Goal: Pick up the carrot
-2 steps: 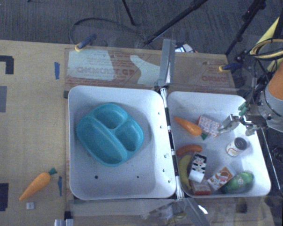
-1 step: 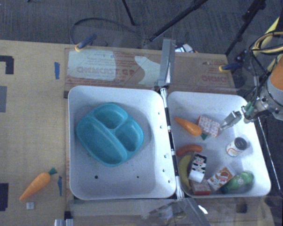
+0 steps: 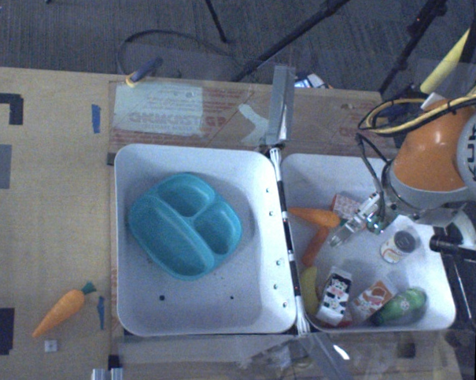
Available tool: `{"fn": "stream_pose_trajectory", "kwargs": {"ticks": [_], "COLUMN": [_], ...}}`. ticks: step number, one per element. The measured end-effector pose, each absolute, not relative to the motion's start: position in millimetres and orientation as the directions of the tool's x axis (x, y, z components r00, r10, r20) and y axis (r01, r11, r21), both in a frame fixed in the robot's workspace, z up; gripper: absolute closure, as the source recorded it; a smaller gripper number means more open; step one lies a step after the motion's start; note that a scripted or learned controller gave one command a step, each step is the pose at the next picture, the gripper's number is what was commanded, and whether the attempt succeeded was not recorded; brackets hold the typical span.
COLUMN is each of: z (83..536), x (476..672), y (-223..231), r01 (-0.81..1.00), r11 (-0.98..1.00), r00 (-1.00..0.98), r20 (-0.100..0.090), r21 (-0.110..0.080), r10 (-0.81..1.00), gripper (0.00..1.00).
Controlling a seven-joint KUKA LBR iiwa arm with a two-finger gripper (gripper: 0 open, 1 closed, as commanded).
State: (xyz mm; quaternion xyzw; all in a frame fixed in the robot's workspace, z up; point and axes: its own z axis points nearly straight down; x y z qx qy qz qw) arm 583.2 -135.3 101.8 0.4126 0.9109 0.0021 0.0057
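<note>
Carrot (image 3: 315, 218) in right bin, just left of claw (image 3: 348, 232); claw grip state unclear.

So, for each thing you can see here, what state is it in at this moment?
carrot in the right bin: lying flat near the bin's left wall, not held
gripper: low over the right bin, beside that carrot
carrot on the bench: lying outside the bins, left of them
teal divided plate: right way up in the left bin
milk carton: lying on its side
green vegetable: lying in the right bin's corner
</note>
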Motion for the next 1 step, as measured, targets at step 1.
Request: {"fn": "stream_pose_trajectory", "kwargs": {"ticks": [1], "z": [96.0], "x": [605.7], "y": [-99.8], "r01": [0.929], "r11": [0.369], "r00": [-0.369], "r20": [-0.017], "r21": [0.021], "r10": [0.929], "gripper": [0.00]}}
